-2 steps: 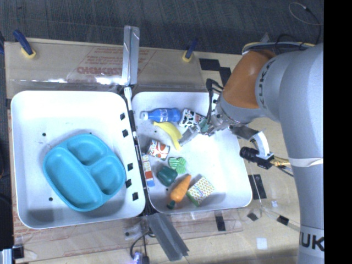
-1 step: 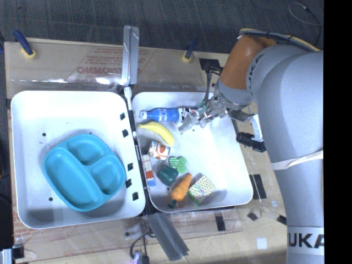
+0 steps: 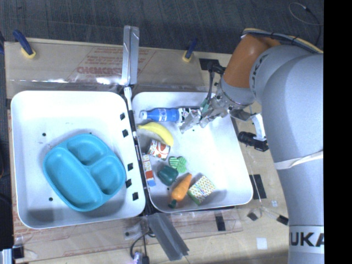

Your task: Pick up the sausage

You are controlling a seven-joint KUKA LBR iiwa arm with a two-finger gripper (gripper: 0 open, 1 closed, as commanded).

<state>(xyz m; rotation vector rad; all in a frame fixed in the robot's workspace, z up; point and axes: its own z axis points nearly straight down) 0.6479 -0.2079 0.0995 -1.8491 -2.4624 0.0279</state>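
My jaws [image 3: 192, 120] hang over the upper part of the right bin [image 3: 231, 164], beside a blue bottle [image 3: 162, 115]; whether they are parted I cannot tell. I judge the approach unfinished: no sausage is identifiable among banana [image 3: 155, 132], carrot [image 3: 180, 187] and clutter. The left bin [image 3: 22, 147] holds a blue tray [image 3: 82, 172].

We saw a brown bench [image 3: 71, 65] with faded red print on it, and two shallow white bins sat right on top, side by side and touching in the middle. The left bin [image 3: 27, 147] was the bigger-looking one, the right bin [image 3: 231, 175] sat next to it. Two blue clamps [image 3: 23, 43] [image 3: 190, 49] gripped the far edge. Some black tape bits [image 3: 257, 187] were stuck near the right bin.
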